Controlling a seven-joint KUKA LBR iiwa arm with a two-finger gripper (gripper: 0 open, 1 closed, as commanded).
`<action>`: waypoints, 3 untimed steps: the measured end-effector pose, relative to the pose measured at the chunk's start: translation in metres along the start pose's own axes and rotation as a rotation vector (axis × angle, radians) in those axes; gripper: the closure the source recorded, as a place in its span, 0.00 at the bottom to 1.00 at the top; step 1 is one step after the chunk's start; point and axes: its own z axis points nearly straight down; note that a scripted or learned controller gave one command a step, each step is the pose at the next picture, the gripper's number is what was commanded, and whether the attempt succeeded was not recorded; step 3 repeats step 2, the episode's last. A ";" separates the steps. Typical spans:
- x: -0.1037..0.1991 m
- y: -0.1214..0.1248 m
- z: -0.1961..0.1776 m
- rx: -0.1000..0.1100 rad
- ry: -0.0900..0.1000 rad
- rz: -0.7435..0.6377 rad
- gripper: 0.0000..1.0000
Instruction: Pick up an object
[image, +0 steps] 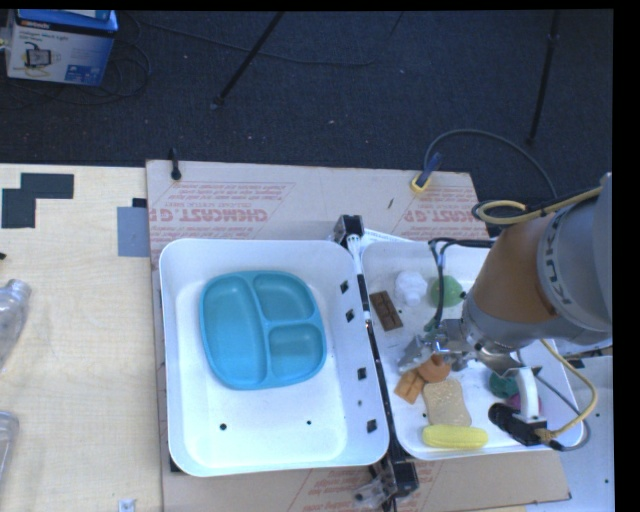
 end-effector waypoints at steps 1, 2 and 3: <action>0.000 0.000 -0.009 0.003 0.003 0.003 1.00; 0.065 0.010 -0.098 0.001 -0.001 -0.002 1.00; 0.065 0.010 -0.098 0.001 -0.001 -0.002 1.00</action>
